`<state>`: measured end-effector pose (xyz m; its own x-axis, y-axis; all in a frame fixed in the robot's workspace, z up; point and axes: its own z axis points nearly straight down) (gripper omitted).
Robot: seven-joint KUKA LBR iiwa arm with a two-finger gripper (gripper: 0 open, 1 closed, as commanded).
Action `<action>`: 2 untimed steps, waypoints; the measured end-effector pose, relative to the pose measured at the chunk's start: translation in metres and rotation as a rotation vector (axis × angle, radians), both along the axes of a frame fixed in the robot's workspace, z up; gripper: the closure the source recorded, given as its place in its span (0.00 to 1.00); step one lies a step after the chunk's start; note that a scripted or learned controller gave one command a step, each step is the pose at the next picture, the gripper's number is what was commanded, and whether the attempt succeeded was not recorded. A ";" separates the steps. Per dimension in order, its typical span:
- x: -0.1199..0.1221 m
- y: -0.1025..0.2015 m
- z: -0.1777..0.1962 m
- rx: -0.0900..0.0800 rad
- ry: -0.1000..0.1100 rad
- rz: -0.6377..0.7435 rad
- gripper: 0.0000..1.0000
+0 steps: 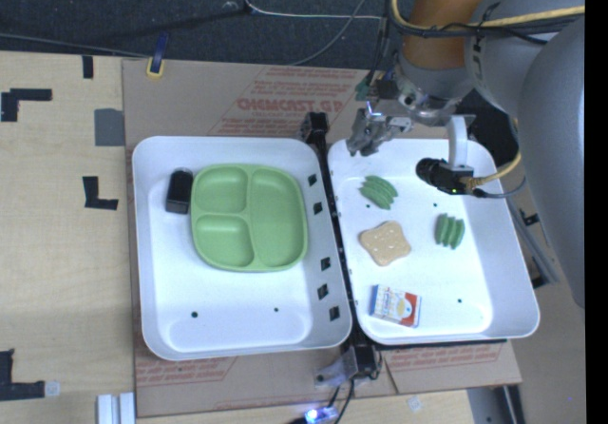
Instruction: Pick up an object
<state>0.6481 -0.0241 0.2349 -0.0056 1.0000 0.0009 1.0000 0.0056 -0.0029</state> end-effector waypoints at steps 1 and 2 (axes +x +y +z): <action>-0.006 0.056 0.006 0.001 -0.001 0.001 1.00; -0.008 0.101 -0.006 -0.001 0.000 0.000 1.00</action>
